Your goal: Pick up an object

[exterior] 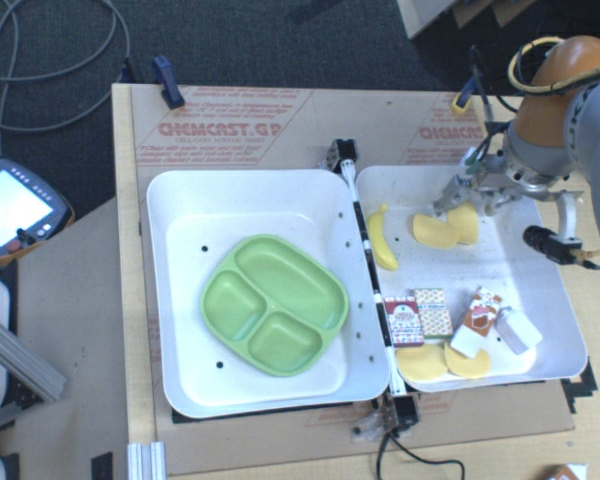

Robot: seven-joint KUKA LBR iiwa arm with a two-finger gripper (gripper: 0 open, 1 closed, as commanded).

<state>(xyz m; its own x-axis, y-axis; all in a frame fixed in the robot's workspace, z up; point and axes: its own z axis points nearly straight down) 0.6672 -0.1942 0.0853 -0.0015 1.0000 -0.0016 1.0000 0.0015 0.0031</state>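
Start at the left of the frame: your left bin (170, 208) carries a green divided plate (273, 303) lying flat, well apart from anything the arm is working on.

Cross the seam between the bins and you meet a yellow banana (381, 238), lying just inside the left wall of the right bin (570, 338). Its long axis runs nearly up and down the frame, leaning a little so the lower end points toward the lower right. It looks untouched.

Next, in the upper middle of that bin, sits a pale yellow flat piece (445, 230), the thing the arm appears to be going for. It lies on the bin floor, wider than tall, its long axis roughly left to right across the frame. The tool (467, 194) is right at its upper edge, coming in from the upper right, but you cannot tell from this slant how far apart its tips stand or whether they have anything between them.

Toward the lower part of the same bin you have two small cartons (418, 318), a red-and-white packet (483, 313), a white block (467, 342) and more yellow pieces (445, 363), all clustered close together.

By my reading, you are at the reach-and-grasp step: the approach looks made, nothing is visibly lifted, and the closing, lift and clearing of the bin are all left to do.
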